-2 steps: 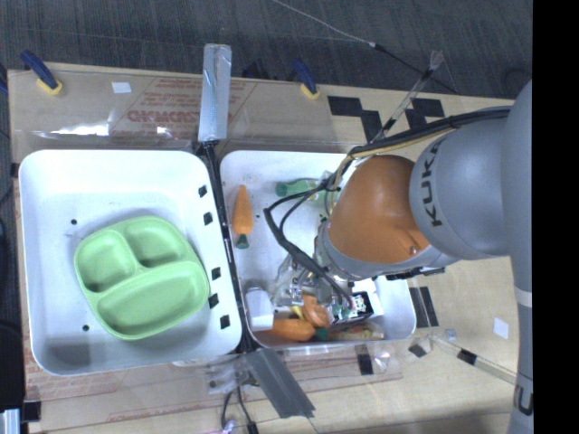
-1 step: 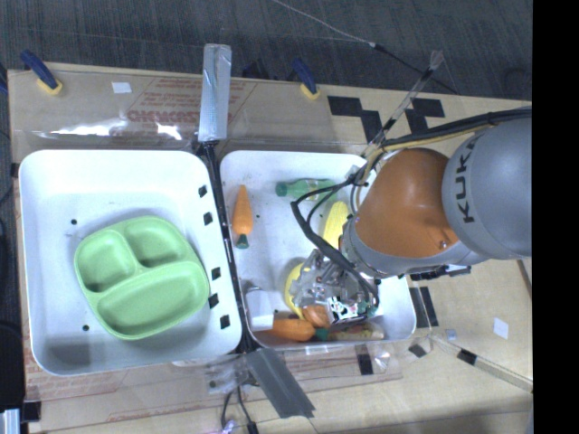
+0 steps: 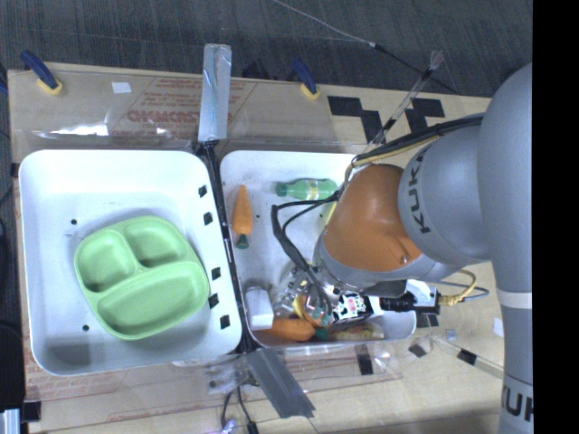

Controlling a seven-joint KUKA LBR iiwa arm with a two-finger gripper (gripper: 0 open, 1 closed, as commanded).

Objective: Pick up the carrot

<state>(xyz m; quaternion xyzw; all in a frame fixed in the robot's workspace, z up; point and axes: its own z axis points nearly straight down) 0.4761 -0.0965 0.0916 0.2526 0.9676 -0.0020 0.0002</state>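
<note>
On the cardboard-lined bench (image 3: 81,93), the orange carrot (image 3: 242,213) lies in the right white bin (image 3: 262,165); I cannot tell how the jaws stand.

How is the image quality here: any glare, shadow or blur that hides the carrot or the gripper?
Camera view: lighting is even and soft, and the carrot by the right bin's left wall is clear though slightly soft. Mild glare whitens the bin floors. The arm shades the clutter at the near wall, where the gripper is too dark and muddled to read. The green plate is sharp enough.
</note>
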